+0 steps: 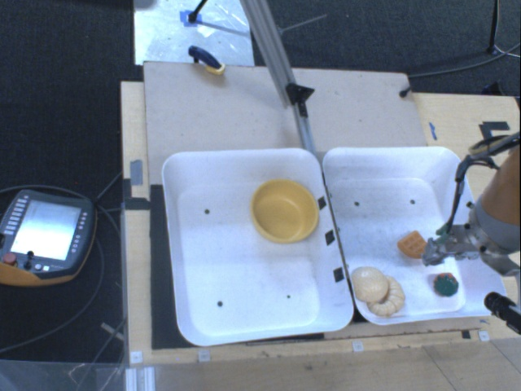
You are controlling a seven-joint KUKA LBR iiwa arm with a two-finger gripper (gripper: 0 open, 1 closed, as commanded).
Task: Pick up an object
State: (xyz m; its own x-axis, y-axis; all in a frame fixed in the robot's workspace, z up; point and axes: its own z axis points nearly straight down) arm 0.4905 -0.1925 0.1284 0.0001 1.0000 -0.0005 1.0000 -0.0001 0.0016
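Observation:
The right bin (383, 165) holds an orange block (412, 243), a small dark green ball (445, 283), and two pale round pastry-like pieces (378, 289) near its front edge. A yellow bowl (284, 210) stands in the left bin (212, 300) near its right wall. My gripper (437, 252) hangs over the right bin's right side, just right of the orange block and above the green ball. Nothing shows between its fingers.
A slanted metal pole (273, 47) crosses the back of the bench and ends near the bins' shared wall. A teach pendant (45, 235) lies on the floor at the left. A blue-and-yellow clamp (205, 59) sits at the bench's back edge.

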